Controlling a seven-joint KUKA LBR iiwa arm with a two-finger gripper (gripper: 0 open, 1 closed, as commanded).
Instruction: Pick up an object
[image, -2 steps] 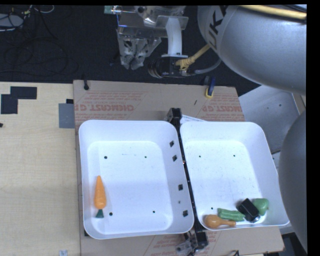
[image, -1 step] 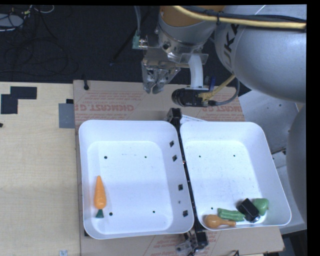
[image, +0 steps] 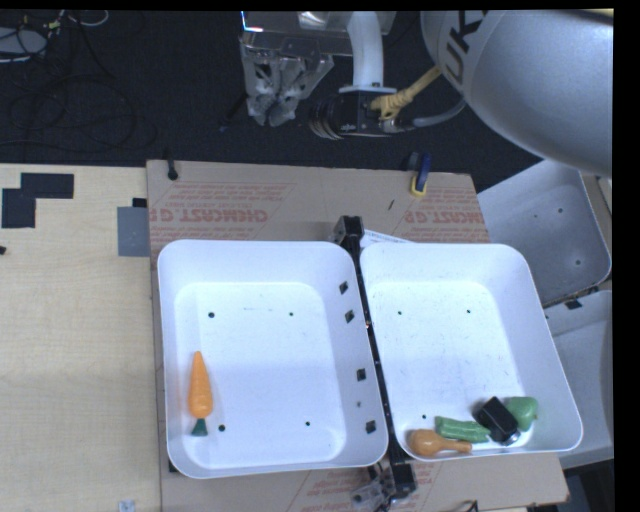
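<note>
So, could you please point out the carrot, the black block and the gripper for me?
carrot (image: 200, 385): camera view, on the middle of its orange body.
black block (image: 497, 418): camera view, on its top face.
gripper (image: 283, 90): camera view, midway between its fingertips.

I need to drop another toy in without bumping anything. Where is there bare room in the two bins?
Left bin: bare everywhere right of the carrot, which lies by its left wall. Right bin: bare across the upper and middle floor. Its lower right corner is crowded with the black block, the green pieces and the orange piece.
</note>
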